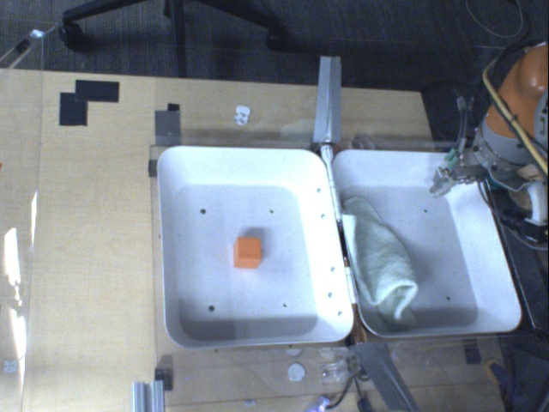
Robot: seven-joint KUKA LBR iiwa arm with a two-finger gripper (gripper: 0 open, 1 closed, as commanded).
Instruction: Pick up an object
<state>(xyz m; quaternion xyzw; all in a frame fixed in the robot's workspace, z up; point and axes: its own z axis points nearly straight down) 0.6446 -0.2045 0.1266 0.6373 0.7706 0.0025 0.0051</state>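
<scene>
A small orange cube (248,252) lies near the middle of the left bin (184,316). A crumpled pale green-white cloth (382,260) rests along the left side of the right bin (502,312). My gripper (448,178) hovers at the right bin's far right corner, well away from both the cloth and the cube. The grey arm with its orange band (519,88) comes in from the right edge. Nothing shows between the fingertips.
A metal divider post (327,101) stands behind the seam between the bins. Black tape marks (86,99) sit on the wooden bench at far left. An office chair base (171,7) stands on the dark floor behind. Cables hang near the right bin's right edge.
</scene>
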